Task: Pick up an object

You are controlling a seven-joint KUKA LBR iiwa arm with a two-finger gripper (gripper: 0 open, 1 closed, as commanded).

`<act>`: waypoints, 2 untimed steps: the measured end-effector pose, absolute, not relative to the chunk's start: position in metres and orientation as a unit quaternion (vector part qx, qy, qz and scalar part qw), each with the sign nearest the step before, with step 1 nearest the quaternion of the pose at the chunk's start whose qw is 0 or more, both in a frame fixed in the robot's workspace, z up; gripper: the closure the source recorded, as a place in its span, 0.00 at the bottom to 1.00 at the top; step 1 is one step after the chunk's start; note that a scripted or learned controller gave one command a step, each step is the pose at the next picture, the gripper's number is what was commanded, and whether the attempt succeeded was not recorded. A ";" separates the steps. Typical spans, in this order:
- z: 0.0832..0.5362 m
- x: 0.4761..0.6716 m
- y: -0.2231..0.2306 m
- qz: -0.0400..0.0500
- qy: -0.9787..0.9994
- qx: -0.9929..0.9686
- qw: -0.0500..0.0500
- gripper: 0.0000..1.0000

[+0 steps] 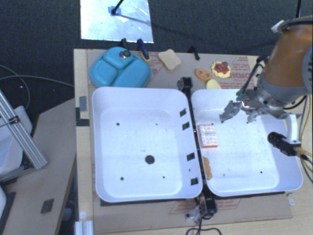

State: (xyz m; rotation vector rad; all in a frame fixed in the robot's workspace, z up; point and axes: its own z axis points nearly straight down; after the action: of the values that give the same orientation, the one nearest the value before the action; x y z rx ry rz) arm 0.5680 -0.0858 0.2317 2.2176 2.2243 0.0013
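Hovering over the upper part of the right bin (288, 180), right of frame centre: gripper (229, 112), fingers apparently spread with nothing between them, though small and blurred. Lying at the bin's left wall, below and left of the gripper: a small red-and-white packet (208, 135), the nearest candidate. Lower along that wall, a small orange piece (207, 167). Risky from here: flat packet hugging the wall, so likely to slip away or block a finger against the divider.
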 end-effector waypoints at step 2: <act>0.181 0.541 -0.048 -0.003 0.705 0.709 -0.003 0.00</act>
State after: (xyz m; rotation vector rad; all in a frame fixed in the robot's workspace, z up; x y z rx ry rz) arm 0.5407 -0.0482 0.1814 2.2318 2.2188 -0.0094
